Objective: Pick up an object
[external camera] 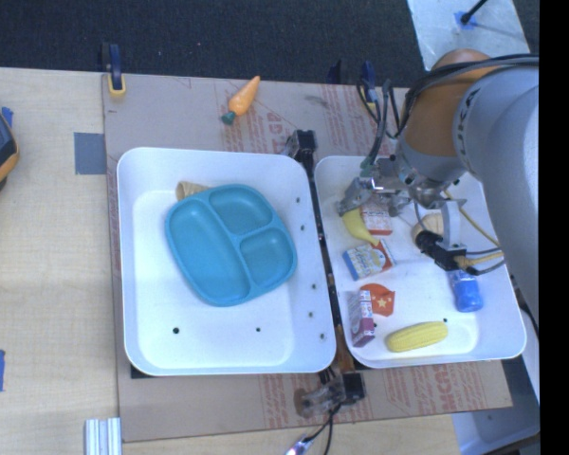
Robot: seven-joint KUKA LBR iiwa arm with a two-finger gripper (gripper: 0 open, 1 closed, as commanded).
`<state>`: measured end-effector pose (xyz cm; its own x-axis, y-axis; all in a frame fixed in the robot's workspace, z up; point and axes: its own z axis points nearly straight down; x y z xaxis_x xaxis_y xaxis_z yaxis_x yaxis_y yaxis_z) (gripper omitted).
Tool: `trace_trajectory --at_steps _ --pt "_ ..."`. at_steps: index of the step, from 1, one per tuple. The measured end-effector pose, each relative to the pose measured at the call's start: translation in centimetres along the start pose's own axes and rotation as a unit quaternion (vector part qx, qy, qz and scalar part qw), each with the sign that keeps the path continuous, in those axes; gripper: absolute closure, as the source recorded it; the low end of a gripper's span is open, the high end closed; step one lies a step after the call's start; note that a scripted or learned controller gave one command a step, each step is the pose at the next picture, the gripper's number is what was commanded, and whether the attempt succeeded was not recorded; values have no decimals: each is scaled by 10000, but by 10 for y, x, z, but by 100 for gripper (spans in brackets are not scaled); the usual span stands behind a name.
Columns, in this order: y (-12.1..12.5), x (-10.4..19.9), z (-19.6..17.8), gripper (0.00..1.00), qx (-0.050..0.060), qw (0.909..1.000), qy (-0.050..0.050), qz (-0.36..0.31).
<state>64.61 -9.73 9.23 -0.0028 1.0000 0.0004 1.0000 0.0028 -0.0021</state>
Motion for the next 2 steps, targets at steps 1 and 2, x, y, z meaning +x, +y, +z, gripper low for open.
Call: trace_trajectory --at_steps 1,2 --pt "10 5 -21 0 -5 10000 -2 -7" --pt "-53 3 1 0 18 10000 -5 -11"
